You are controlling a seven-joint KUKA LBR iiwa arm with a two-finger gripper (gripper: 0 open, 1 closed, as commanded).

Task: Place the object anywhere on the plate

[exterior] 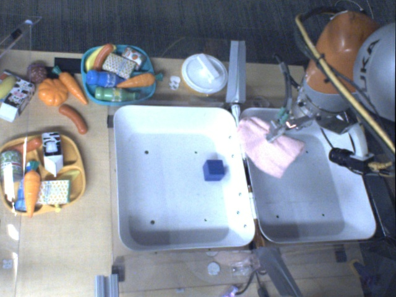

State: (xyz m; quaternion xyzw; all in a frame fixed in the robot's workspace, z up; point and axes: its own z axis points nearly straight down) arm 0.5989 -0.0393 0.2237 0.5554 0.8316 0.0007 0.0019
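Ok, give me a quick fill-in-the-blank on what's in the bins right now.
1. The blue cube lies in the ____ bin.
2. The cloth in the right bin is ____ in colour.
3. The gripper is at the cloth's ____ edge.

Missing words: left; pink; top
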